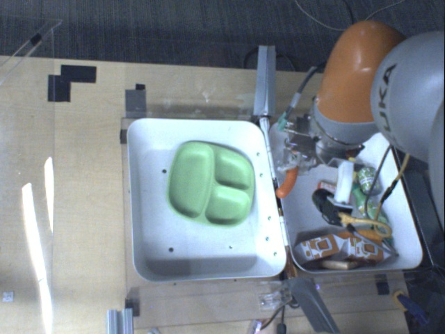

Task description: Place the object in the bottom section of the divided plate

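Gripper [297, 160] sits low in the far-left corner of the right bin [304, 218], tight against the wall it shares with the left bin [149, 242]. From up here I cannot tell whether it is open, closed or clamped on anything; the wrist hides that.

Just under its tip is an orange piece [286, 184], slim and carrot-like, lying along that shared wall. I take that as the object for this run, and I judge the step in hand to be the pick. I won't call it held.

The rest of the clutter, a brown patterned packet [344, 245] at the near edge and a green item [363, 185] to the right, sits apart from it.

Target is the divided plate [191, 179], green, in the middle of the left bin, with nothing in it. I read the "bottom" section as the near section [228, 204], the small one on the plate's near-right.

To do this well:
- I want a firm hold confirmed before any travel.
- Lift straight up first, since the piece hugs the wall and could snag or get knocked loose.
- Clear both rims, carry left and a little nearer, and stop over that small pocket, not over the ridge.
- Go low before release; a long thin piece dropped from height could bounce into the far pocket.
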You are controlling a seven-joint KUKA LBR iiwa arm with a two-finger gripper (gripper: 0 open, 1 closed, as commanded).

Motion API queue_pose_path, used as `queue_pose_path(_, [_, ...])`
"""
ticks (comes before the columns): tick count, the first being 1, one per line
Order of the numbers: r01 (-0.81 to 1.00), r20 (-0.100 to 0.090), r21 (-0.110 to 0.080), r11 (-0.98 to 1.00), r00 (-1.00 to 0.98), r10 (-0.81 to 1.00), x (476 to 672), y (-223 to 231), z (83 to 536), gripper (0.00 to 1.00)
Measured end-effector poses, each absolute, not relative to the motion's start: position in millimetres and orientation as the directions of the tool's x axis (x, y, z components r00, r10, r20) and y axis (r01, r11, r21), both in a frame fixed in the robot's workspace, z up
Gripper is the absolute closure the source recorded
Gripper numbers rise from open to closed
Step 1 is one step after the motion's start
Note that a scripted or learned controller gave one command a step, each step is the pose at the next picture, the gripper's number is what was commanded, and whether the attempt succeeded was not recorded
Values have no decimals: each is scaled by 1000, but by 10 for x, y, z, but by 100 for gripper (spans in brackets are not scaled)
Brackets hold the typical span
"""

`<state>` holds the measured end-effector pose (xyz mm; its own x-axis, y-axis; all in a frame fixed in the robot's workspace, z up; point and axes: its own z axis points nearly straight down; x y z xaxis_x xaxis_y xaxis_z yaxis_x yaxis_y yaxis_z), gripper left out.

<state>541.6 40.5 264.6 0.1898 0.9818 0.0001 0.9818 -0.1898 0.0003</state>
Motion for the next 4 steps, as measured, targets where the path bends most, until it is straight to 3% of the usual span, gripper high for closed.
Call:
queue_pose_path(1, [966, -1, 0, -258, 258, 966, 6030, 1001, 2511, 100])
queue_pose_path(2, [945, 0, 0, -327, 327, 945, 5914, 1463, 2239, 100])
queue_pose_path(3, [945, 0, 0, -327, 327, 945, 5914, 1465, 2240, 0])
queue_pose_path(4, [856, 2, 1, -516, 516, 856, 6481, 1463, 937, 0])
